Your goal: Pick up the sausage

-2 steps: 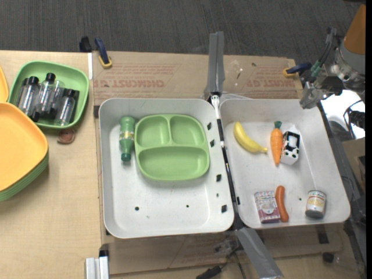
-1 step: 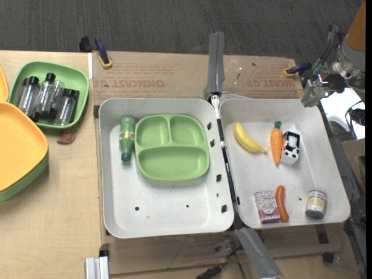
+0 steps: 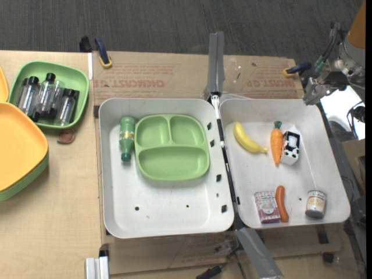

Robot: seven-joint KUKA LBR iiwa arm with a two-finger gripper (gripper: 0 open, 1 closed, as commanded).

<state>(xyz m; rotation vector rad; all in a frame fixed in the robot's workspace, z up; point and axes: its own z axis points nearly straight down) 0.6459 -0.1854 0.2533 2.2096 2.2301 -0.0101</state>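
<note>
Right bin (image 3: 325, 129): sausage (image 3: 282, 203), orange-red, lying lengthwise near the front edge, touching the right side of a small pink carton (image 3: 266, 206). A small can (image 3: 315, 204) stands near the front right corner, apart from the sausage. Toward the back edge: a banana (image 3: 248, 139), a carrot (image 3: 276, 145) with its green top pointing to the back, and a black-and-white cow toy (image 3: 290, 147) just beside the carrot on its right.

Left bin (image 3: 116, 214): a green three-compartment plate (image 3: 172, 146) in the back half; a green bottle (image 3: 127, 137) lying just beside the plate's left edge.

Desk (image 3: 52, 225), left part: a green square tray (image 3: 23, 77) holding dark-capped clear bottles (image 3: 45, 96); stacked orange plates (image 3: 20, 150) at the left edge.

Arm: the gripper (image 3: 318, 86) hangs beyond the right bin's back right corner, well apart from the sausage, with nothing visibly held; how far open it is cannot be told.
</note>
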